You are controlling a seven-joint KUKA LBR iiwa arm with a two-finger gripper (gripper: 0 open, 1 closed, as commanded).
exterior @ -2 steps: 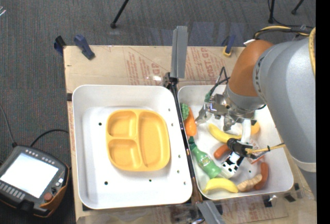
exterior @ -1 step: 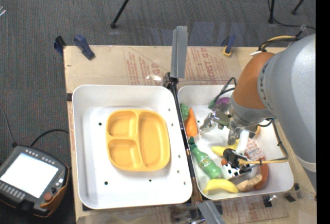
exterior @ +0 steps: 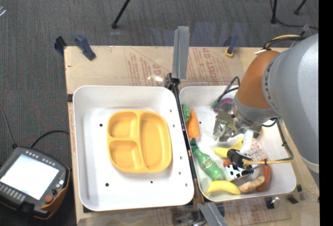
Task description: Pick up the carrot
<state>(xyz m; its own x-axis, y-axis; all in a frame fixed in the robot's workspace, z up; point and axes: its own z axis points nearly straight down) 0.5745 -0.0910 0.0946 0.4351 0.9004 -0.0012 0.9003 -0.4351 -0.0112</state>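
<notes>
The carrot [exterior: 193, 125] is orange with a green leafy top and lies against the left wall of the right bin [exterior: 289, 170], pointing roughly along that wall. My gripper [exterior: 225, 130] hangs low over the middle of the right bin, a short way to the right of the carrot and apart from it. The grey arm with its orange band [exterior: 256, 84] comes in from the right and hides the bin's back right part.
A green bottle [exterior: 207, 163] lies just in front of the carrot. A banana [exterior: 222, 187], a sausage [exterior: 266, 178], a black-and-white toy [exterior: 237, 170] and other small items crowd the bin's front. A purple item [exterior: 225, 100] lies behind the gripper. The left bin [exterior: 88, 100] holds a yellow divided plate [exterior: 139, 141].
</notes>
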